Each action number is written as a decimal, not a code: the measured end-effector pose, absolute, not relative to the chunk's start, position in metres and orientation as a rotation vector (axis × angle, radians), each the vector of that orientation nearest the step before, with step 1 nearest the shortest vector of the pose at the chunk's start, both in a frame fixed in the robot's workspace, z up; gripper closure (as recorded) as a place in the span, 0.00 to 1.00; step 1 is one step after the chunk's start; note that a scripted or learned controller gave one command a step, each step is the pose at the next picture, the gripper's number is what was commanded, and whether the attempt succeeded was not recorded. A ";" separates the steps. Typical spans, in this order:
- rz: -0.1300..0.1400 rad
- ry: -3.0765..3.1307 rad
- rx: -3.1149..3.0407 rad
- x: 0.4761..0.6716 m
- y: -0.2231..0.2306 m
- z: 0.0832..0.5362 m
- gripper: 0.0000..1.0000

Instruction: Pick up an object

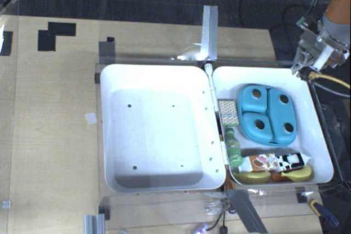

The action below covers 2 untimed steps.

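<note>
Right bin (pixel 323 134): holds all the objects; white, shallow; left bin (pixel 153 129) beside it, sharing the middle divider
Blue tray (pixel 267 114): moulded plastic piece with four rounded lobes, each with a dark hole; lies flat in the middle of the right bin, toward its far edge
Patterned packet (pixel 227 111): small, flat; against the right bin's left wall, just beside the blue tray
Green bottle (pixel 233 148): lying on its side along the left wall, near the front-left corner
Carton (pixel 274 161): printed, lying along the front edge; banana (pixel 277 175) touching it on the front side
Handling, judged: blue tray looks stiff, light, smooth and wide, best taken at a lobe rim; bottle round, likely to roll or slip, best pinched across its body; banana soft, bruises; carton light, flat faces suit a pinch across its narrow width
Gripper (pixel 305 63): over the right bin's far-right corner, above the rim, well apart from every object
Jaws: cannot tell whether released or clenched; nothing visible between them
Arm pose: reaches in from the right, orange band above the wrist, wrist tilted down toward the bin corner
</note>
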<state>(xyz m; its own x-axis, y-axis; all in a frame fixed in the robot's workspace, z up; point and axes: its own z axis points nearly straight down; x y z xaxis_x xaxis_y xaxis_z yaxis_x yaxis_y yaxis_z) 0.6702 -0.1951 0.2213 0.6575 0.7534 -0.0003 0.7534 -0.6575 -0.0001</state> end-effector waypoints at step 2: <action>-0.003 1.139 2.930 0.619 -0.195 0.164 1.00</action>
